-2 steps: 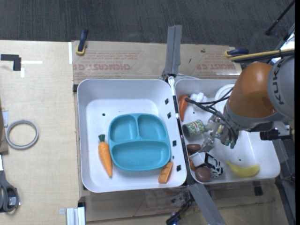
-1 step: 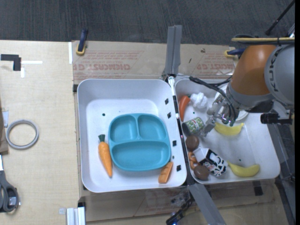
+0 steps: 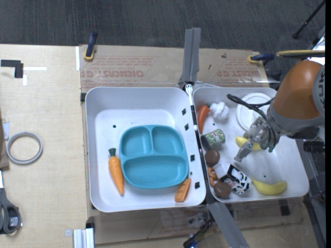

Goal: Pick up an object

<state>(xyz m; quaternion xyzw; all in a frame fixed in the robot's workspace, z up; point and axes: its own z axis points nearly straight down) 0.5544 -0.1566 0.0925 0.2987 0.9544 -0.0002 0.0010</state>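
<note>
While the arm (image 3: 302, 94) reaches in over the right bin's (image 3: 296, 187) right rim, its gripper (image 3: 248, 150) hangs low above the middle of that bin, and whether it is open or closed cannot be told from this slanted look down; nothing can be seen held in it. Just under its tip lies a small yellow piece (image 3: 242, 141), too hidden to name.

Open floor in the right bin is mostly toward the right wall and the near right of centre. Along the near edge lies a banana (image 3: 269, 187), and just left of it a black-and-white cow toy (image 3: 239, 182) touches a brown round thing (image 3: 223, 190) in the near left corner. Up the left wall run a small orange piece (image 3: 212, 174), a second brown ball (image 3: 212, 157), a green printed can (image 3: 213, 138) on its side, and an orange-red carrot-like piece (image 3: 202, 118). A white crumpled lump (image 3: 220, 110) sits near the far left corner, with a white round plate (image 3: 253, 110) beside it under the arm's cables.

Across the shared rim, the left bin (image 3: 98, 154) is crowded in the middle by a blue divided plate (image 3: 153, 156). A carrot (image 3: 116, 172) lies along the plate's left side, and a short orange piece (image 3: 183, 190) sits at its near right corner. The left bin's far strip is bare.

On the bench's left edge rest a grey tape ring (image 3: 23, 148) and scissors (image 3: 9, 217).
</note>
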